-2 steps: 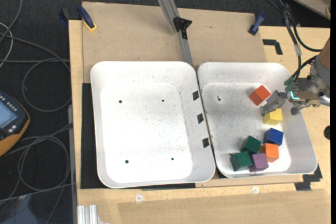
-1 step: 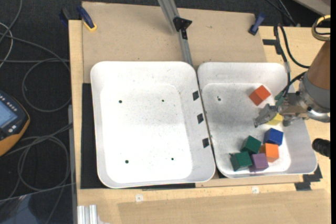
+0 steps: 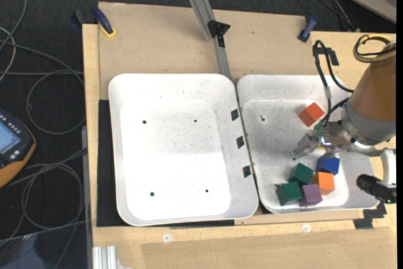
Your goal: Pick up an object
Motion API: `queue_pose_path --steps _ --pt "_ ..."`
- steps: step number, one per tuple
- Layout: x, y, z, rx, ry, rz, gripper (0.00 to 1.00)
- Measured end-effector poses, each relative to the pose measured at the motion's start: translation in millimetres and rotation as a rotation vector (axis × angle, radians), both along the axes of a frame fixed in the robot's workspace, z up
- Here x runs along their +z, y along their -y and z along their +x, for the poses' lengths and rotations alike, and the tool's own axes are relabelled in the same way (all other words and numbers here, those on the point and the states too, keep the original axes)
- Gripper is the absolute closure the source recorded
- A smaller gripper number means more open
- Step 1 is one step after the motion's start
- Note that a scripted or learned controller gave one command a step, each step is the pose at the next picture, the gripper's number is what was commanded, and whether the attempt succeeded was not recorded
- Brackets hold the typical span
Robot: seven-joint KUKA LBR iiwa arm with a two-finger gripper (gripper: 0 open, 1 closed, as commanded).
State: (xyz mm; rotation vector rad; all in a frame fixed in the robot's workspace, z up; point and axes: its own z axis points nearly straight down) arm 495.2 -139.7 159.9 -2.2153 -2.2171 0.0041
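Gripper is hanging low inside the right bin, fingers spreading apart and gripping nothing. It is sitting over bare bin floor, between the lone orange block up-frame and the cluster along the bin's near edge.

Candidate objects are all lying in that right bin. The cluster: green block, second green block, purple block, blue block, small orange block. These five are crowding each other, several touching. The left bin is holding no blocks.

Risks, as judgement:
- Fingers are pointing at a gap rather than at any block. Closing here would likely be catching air.
- Going down toward the cluster, one finger could be landing on top of a block instead of beside it, since there is little free room between neighbours. That would be pushing blocks around or jamming the descent.
- A grip on the nearest green block could be dragging its touching neighbours, or pinching a corner so the block twists out on the lift.
- Cluster is lying close to the bin's near wall; a finger could be striking the rim.
- The lone orange block is sitting apart from the rest, so it is looking like the safer target.
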Motion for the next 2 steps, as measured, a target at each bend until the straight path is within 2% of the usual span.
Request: queue_pose_path --steps 1,2 --pt "-44 4 2 -0.001 0.001 0.0 0.0" --pt "-30 4 4 0.0 0.009 -0.003 1.0"
